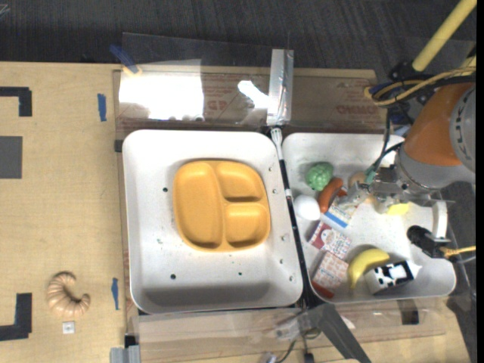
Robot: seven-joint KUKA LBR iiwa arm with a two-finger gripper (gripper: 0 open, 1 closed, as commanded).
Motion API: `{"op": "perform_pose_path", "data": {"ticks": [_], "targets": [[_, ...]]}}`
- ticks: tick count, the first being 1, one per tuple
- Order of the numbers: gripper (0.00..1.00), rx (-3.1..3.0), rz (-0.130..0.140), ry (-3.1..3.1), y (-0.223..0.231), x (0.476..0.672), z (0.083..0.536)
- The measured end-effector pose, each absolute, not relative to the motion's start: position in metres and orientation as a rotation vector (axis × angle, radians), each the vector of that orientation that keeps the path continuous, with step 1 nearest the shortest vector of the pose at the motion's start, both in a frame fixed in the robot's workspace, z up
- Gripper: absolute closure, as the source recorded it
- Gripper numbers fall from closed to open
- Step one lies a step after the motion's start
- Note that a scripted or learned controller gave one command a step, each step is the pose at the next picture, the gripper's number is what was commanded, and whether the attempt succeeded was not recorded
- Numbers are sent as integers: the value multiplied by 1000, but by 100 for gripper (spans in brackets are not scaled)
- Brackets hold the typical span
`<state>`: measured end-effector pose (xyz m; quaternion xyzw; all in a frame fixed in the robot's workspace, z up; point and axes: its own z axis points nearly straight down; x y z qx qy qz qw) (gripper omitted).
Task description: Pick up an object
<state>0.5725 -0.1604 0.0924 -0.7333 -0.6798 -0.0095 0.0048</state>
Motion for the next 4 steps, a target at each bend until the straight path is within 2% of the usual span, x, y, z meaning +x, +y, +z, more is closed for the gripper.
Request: {"op": "perform_pose_path", "data": {"ticks": [1, 2, 3, 4], "targets": [[0, -2144, -1, -2296, -187, 505, 136], [0, -1848, -2, -2544, -181, 541, 88], [0, -1774, -5, -2604, -179, 568, 166], [0, -1913, -9, -2511, -163, 523, 92]]}}
